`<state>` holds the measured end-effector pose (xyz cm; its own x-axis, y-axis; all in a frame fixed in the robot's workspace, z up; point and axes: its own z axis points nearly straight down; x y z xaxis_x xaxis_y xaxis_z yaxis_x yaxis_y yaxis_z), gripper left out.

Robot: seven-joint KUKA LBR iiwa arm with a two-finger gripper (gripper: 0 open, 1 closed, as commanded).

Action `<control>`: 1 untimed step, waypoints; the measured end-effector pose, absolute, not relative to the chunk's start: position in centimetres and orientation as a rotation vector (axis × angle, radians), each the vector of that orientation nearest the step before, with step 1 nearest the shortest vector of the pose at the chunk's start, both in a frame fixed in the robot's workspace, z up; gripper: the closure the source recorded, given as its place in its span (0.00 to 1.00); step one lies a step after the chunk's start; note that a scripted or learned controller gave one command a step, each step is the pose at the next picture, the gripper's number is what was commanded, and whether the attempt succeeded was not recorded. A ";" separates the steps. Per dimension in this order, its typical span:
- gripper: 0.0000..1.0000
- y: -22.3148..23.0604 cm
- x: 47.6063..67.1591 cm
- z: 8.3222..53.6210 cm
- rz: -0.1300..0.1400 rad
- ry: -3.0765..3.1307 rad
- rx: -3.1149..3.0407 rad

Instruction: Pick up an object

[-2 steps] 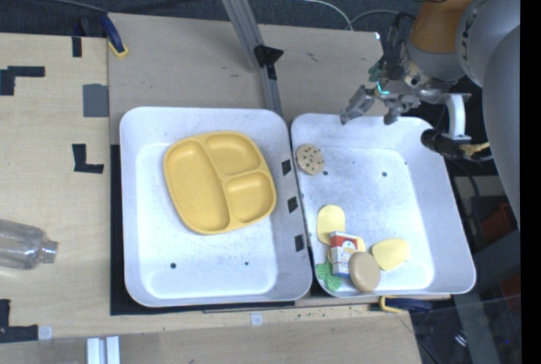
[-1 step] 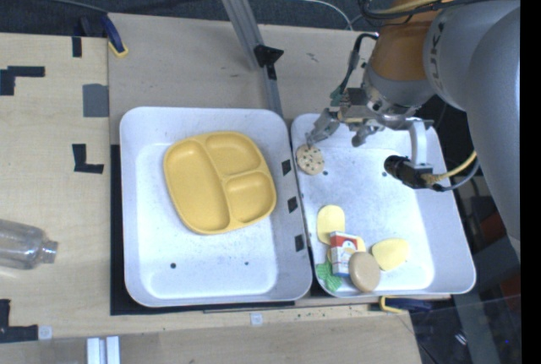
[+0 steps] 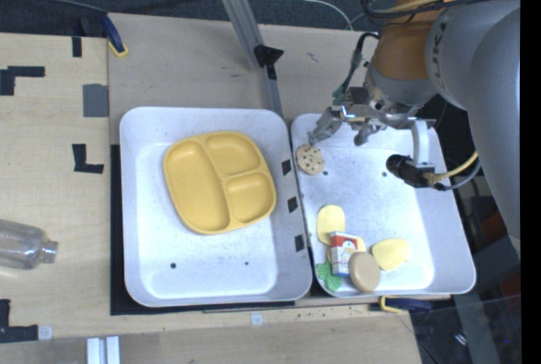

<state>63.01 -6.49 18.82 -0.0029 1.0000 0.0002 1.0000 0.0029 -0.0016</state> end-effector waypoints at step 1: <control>0.00 -10.4 66.2 34.9 -0.007 -2.229 -2.224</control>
<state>66.23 -10.39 34.86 -0.0021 1.0000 -0.0019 1.0000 0.0021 0.0083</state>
